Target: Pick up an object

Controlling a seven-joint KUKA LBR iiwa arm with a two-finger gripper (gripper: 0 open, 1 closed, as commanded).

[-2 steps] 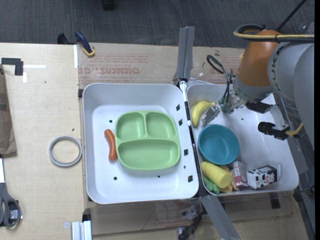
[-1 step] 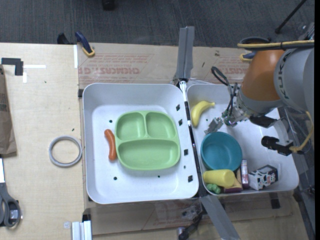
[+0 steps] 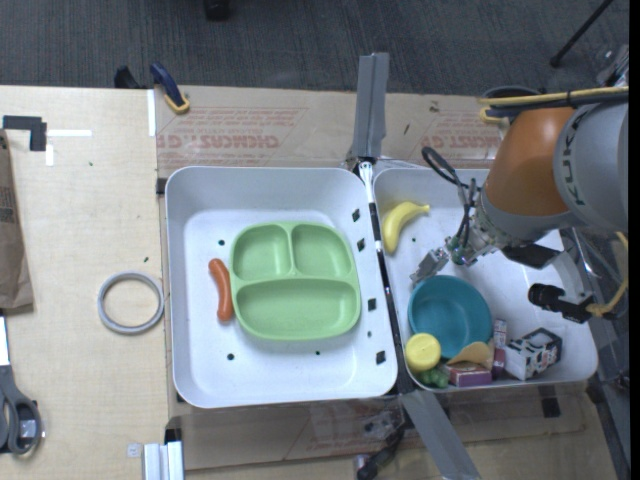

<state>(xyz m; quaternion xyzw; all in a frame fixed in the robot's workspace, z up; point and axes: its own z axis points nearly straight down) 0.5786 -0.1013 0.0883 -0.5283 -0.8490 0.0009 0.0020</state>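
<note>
Banana [image 3: 399, 222] lies just left of my end effector [image 3: 447, 259], whose clench I cannot tell, so I should descend squarely over its middle.

A tape ring [image 3: 131, 301] is seen on the bench [image 3: 80, 218] left of the bins, scissors [image 3: 18, 420] near the bench's bottom corner, and a blue clamp [image 3: 170, 87] up top.

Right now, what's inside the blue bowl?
The blue bowl shows only its bare blue inside. The arm's wrist overhangs its far rim, so that edge is covered.
</note>
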